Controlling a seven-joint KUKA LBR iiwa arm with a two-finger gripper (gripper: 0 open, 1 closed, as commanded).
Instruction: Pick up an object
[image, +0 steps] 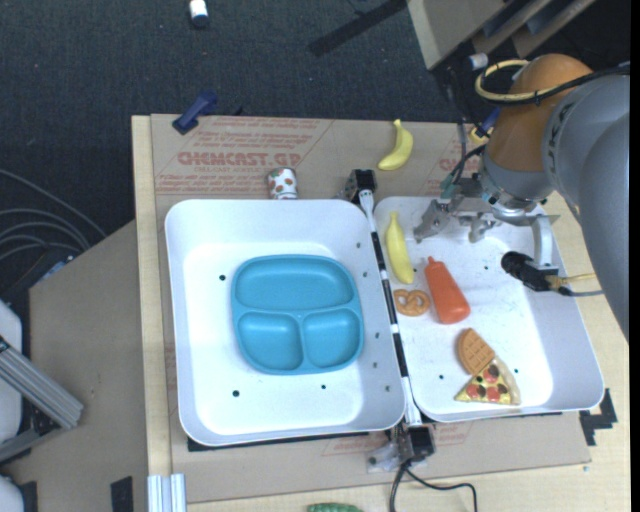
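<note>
Here, orange bottle (447, 291) lies in right bin (560, 350); tool (455, 220) state unclear.

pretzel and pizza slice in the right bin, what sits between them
In the camera view, a brown cookie lies between the pretzel and the pizza slice, just above the slice. The orange bottle lies to the right of the pretzel, off that line.

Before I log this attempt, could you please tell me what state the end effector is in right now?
End effector: above the far end of the right bin, nothing seen in its grip; open or closed cannot be told.
</note>
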